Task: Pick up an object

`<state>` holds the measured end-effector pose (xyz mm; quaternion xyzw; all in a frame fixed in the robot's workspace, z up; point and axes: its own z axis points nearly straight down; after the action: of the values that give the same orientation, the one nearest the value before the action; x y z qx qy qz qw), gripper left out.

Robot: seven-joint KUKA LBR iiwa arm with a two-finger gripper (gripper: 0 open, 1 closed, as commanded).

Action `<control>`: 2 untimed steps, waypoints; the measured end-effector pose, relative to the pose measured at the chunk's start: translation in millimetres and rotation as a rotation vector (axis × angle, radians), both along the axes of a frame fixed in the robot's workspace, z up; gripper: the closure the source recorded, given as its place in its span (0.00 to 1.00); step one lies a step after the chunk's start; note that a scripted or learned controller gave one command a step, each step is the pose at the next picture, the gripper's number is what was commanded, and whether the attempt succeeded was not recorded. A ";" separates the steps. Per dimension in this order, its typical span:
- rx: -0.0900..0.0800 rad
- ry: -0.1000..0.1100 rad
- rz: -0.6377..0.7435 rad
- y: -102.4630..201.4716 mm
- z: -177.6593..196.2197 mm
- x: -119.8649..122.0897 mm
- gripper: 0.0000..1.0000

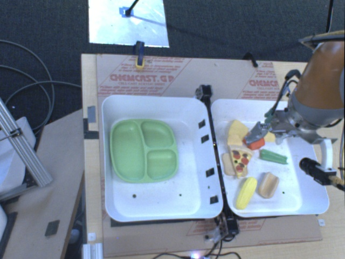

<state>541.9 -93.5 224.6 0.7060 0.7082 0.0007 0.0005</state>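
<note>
several toy foods lie in the right bin (318,198), and the gripper (257,134) sits low over a small red-orange piece (256,140) beside the yellow wedge (236,130); whether it is spread or pinching, i cannot tell. that piece looks light, stiff and smooth, likely slippery, so a hold across its narrow middle seems best.

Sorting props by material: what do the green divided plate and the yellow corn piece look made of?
Green divided plate: likely moulded plastic, matte; uniform colour, soft rounded compartment edges.
Yellow corn piece: probably plastic toy food, smooth with slight sheen; too small to be sure.
</note>
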 end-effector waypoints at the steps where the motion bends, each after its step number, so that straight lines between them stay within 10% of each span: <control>1: 0.001 0.006 -0.002 -8.4 -134.6 9.3 0.00; 2: 0.000 0.000 -0.003 -8.3 -128.6 10.1 0.00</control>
<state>551.9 -101.8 96.1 0.7070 0.7073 0.0005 0.0004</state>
